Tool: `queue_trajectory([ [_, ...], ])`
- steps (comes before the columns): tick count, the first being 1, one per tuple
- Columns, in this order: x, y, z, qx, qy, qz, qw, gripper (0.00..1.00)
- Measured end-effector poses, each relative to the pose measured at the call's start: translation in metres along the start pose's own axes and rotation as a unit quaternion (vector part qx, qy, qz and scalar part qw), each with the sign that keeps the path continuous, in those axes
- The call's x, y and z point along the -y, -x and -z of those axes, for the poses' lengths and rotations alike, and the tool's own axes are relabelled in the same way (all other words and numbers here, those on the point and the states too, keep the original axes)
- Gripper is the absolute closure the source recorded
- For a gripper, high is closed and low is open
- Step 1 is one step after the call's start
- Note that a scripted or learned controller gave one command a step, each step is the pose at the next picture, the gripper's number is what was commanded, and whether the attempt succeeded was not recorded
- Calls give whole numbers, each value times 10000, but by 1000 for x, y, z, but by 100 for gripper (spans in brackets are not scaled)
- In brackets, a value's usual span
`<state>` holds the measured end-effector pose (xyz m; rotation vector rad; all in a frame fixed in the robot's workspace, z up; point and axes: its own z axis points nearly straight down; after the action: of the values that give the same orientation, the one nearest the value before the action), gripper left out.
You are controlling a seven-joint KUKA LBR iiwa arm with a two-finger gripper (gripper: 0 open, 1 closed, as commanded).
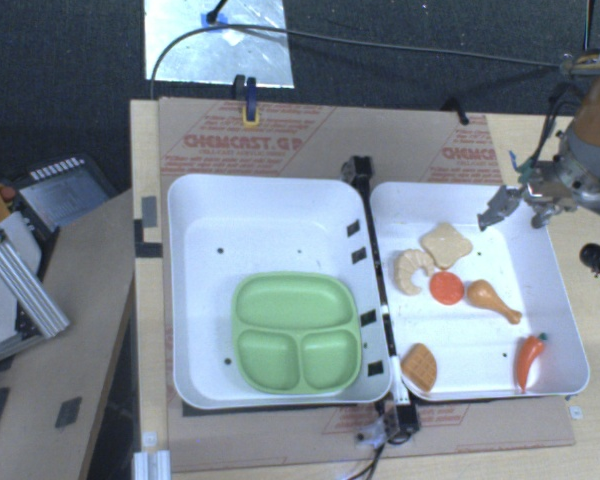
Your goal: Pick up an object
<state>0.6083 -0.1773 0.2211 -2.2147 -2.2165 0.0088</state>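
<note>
- The worktop (100, 268) is carrying two white bins side by side.
- The left bin (195, 218) is holding a green divided plate (297, 331).
- The right bin (555, 298), the landmark here, is holding toy food: a bread slice (447, 244) and croissant (412, 270) near its middle, a tomato slice (446, 288), a drumstick (494, 301), a waffle (419, 366) and a carrot (527, 361) along its near edge.
- The claw (516, 209) is hovering over the bin's far right corner, fingers spread apart and grasping nothing.

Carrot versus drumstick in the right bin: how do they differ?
The carrot is orange-red with a green tip; the drumstick is tan-brown. The carrot lies near the bin's front right corner, nearly upright in view; the drumstick lies slantwise nearer the middle. Both are toy foods, untouched.
</note>
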Motion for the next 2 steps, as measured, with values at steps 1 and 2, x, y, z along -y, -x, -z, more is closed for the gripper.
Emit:
queue_trajectory([
  [1, -3, 0, 7, 12, 58, 13, 10000, 0],
  [2, -2, 0, -34, 12, 47, 4, 10000, 0],
])
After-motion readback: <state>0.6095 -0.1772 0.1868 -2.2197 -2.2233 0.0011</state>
